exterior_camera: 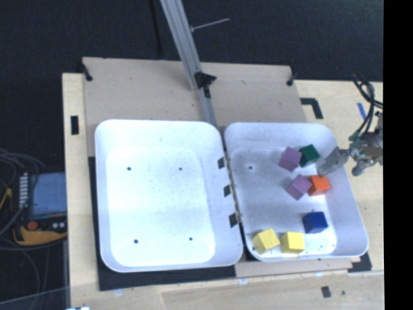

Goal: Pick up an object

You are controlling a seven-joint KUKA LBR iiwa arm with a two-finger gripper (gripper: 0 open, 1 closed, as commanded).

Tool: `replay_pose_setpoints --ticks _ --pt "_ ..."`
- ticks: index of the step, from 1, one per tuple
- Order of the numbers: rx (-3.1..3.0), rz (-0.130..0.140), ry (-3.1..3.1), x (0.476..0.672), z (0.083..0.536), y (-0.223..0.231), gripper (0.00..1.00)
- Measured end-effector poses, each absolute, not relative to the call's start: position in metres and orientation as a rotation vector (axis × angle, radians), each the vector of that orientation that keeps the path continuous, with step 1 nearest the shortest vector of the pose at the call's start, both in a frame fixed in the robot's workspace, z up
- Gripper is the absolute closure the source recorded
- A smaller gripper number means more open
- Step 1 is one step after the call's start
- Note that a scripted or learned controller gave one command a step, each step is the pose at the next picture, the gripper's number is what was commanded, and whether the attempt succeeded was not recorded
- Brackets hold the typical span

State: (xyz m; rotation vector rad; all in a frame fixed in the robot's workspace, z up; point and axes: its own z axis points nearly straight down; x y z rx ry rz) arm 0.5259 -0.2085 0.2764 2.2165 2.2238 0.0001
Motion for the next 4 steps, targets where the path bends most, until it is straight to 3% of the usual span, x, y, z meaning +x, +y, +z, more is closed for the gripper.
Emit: replay_pose_setpoints --ticks 1,4 --pt "2.218 0.001 2.222 0.526 0.276 -0.209 0.00" --pt "2.223 -0.004 2.223 0.523 0.131 -0.204 0.00"
